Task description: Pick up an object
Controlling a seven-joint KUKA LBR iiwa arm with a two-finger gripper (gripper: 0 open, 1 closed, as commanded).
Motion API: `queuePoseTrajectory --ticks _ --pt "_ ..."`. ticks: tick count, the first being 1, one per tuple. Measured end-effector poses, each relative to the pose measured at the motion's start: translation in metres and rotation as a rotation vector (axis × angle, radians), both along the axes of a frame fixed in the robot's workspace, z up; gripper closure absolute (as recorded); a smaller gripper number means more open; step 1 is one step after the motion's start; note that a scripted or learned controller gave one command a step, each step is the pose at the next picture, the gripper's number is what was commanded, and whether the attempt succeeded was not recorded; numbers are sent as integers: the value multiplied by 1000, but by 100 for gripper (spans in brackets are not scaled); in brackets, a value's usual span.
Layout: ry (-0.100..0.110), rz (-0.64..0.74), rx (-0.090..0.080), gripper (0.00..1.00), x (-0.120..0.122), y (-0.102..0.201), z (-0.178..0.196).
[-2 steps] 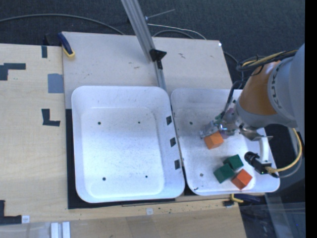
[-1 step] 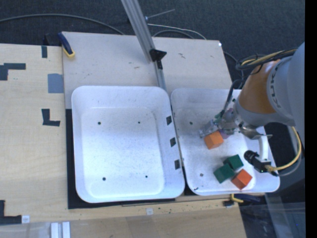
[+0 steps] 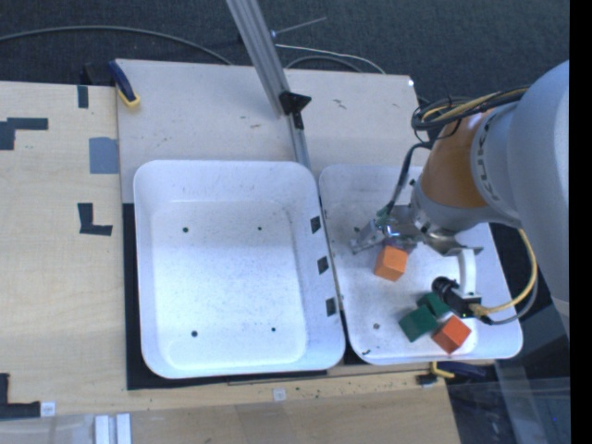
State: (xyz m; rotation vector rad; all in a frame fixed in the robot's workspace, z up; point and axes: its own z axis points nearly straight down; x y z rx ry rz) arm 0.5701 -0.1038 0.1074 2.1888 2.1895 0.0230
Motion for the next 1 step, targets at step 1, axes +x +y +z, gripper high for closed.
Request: queuePoseTrajectory --ticks 1 --pt "-4 4 10 0 -15 -5 0"
